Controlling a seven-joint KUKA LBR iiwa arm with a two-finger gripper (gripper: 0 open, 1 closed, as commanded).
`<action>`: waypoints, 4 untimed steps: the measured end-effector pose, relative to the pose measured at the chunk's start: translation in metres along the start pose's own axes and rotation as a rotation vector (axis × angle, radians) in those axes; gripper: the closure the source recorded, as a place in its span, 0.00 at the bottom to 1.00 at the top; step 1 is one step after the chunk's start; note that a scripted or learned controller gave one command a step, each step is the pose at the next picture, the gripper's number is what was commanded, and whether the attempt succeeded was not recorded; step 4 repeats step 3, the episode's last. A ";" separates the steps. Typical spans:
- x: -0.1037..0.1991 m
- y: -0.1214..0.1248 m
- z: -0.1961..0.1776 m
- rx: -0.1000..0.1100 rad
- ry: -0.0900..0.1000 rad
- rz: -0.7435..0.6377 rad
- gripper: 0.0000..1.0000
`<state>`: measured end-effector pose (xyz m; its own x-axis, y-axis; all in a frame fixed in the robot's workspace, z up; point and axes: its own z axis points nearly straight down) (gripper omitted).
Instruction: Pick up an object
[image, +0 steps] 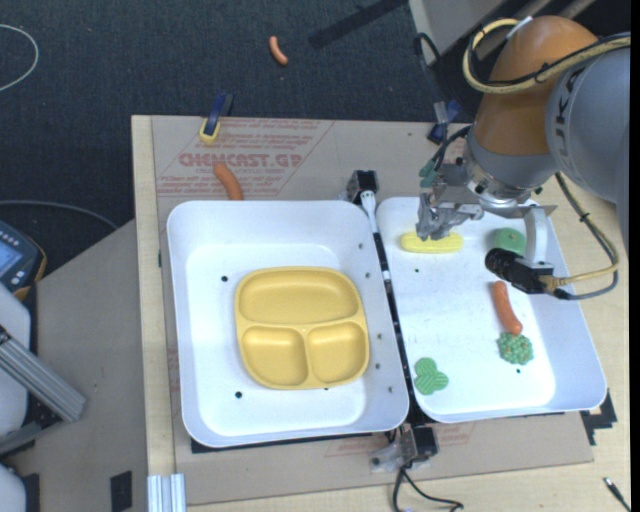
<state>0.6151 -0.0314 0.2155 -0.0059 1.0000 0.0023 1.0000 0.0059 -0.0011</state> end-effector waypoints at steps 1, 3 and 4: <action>0.053 -0.004 0.004 0.002 0.000 0.000 1.00; 0.082 -0.007 0.001 -0.002 -0.002 0.005 1.00; 0.082 -0.007 0.001 -0.002 -0.002 0.005 1.00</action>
